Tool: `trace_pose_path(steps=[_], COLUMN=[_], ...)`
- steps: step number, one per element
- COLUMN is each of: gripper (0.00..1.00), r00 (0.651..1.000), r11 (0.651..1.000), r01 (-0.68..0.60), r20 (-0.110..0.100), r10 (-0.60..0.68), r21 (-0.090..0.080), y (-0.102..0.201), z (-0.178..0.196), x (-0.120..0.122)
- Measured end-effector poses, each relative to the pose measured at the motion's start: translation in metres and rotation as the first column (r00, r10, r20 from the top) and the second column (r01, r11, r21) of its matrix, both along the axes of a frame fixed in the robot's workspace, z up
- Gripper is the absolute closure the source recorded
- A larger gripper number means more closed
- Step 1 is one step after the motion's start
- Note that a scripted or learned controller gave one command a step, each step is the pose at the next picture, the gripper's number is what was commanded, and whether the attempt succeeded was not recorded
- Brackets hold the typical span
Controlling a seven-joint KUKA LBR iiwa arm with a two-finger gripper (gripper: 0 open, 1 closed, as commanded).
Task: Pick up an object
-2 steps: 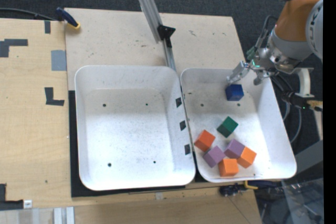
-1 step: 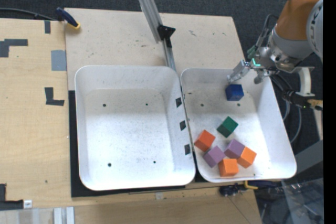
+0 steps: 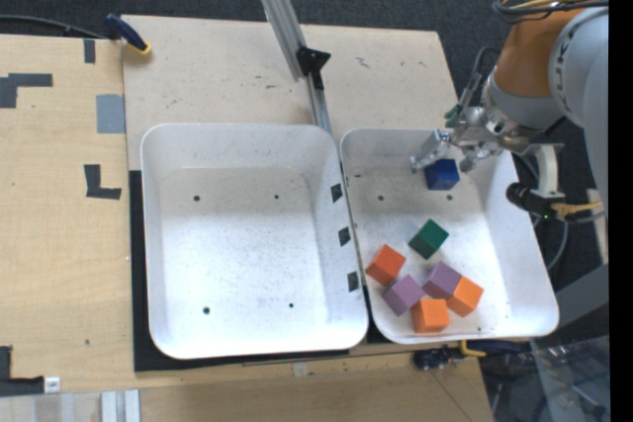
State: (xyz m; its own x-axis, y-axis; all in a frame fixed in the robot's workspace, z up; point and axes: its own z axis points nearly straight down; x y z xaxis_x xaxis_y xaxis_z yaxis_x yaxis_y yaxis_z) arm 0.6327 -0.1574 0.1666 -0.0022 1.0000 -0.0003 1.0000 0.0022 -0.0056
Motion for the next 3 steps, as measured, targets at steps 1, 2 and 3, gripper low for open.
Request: trace_pose_path(steps=[1,2,3], gripper=[0.00,0.00,1.00], r00=[1.000,1.000,1.000], r11=[1.000,1.000,1.000], r01=[0.000,0.001,-0.001], r20=[0.005,0.019,0.020], r10=[0.000,-0.001,0.001], r21=[-0.003,-0.007,-0.009], y=[0.0019,-0.0003,0.0002], z=[-0.0415,-0.0491,-0.0410], x=[0.0007,0.0046,0.0051])
